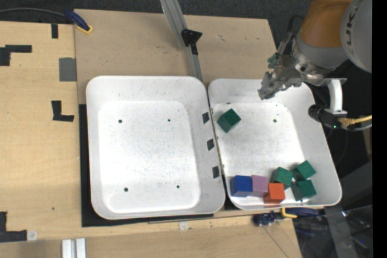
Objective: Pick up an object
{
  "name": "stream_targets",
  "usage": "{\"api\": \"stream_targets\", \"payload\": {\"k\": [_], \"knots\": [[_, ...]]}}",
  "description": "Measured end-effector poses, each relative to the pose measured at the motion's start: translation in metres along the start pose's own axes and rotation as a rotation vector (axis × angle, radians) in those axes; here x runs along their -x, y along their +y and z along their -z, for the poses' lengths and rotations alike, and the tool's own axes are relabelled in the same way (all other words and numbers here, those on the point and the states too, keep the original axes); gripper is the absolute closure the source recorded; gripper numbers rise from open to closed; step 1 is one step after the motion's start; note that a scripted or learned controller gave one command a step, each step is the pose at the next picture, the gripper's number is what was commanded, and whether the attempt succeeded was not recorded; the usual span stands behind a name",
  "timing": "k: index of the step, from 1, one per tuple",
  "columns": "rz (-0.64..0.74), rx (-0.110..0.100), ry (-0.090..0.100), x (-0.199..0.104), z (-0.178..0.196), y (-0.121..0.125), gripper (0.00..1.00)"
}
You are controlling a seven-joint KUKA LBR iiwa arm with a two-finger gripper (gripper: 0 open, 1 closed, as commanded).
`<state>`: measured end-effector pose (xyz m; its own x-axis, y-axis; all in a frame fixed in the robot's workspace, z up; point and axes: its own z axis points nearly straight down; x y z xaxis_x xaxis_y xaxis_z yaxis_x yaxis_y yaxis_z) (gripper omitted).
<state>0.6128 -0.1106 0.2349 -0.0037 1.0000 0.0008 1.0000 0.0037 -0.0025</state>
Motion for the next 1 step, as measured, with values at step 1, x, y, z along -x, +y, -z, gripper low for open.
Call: {"api": "stream_targets", "payload": {"k": [1], "knots": [[0.002,0.0,0.0,-0.0522,-0.0113,-0.0147,1.0]]}}
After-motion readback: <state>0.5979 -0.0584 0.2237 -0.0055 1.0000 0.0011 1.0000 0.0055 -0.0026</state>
